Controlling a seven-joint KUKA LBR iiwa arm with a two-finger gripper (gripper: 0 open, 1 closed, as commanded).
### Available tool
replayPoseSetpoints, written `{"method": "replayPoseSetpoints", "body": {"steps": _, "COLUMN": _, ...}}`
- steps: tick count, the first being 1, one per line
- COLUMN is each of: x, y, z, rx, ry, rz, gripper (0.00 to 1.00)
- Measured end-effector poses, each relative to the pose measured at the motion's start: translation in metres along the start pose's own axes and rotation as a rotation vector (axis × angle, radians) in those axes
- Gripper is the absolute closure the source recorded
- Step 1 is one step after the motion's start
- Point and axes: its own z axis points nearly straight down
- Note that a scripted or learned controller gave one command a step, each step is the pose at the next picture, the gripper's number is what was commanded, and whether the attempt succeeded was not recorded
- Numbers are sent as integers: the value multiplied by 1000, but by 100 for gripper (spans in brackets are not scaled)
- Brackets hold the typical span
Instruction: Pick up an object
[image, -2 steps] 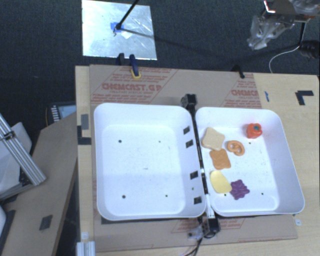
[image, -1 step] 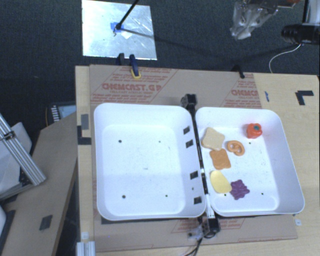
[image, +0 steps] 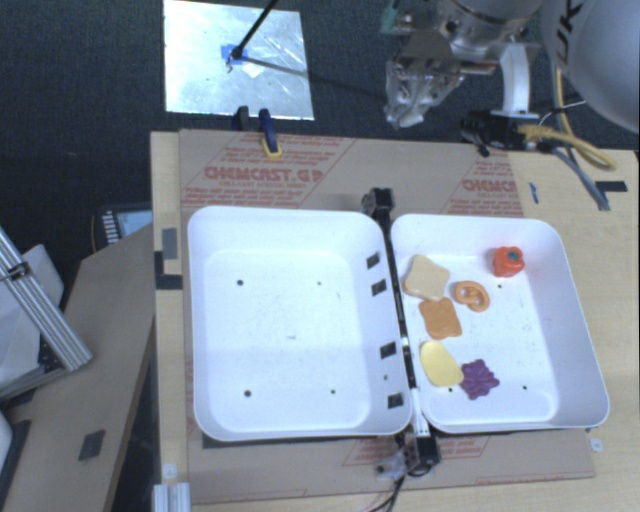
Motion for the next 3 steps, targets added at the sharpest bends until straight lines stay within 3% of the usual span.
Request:
{"method": "replayPoseSetpoints", "body": {"steps": 1, "x": 12, "y": -63, "z": -47, "rx": -7, "ry": 0, "rz": 3, "gripper": 100}}
{"method": "replayPoseSetpoints", "body": {"steps": 2, "x": -16, "y": -154, "z": -86, "rx": -7, "ry": -1, "rz": 6, "gripper": 100}}
{"method": "replayPoseSetpoints", "body": {"steps": 3, "x": 35, "y": -122, "z": 47, "rx": -4, "ry": -1, "rz": 3, "gripper": 100}}
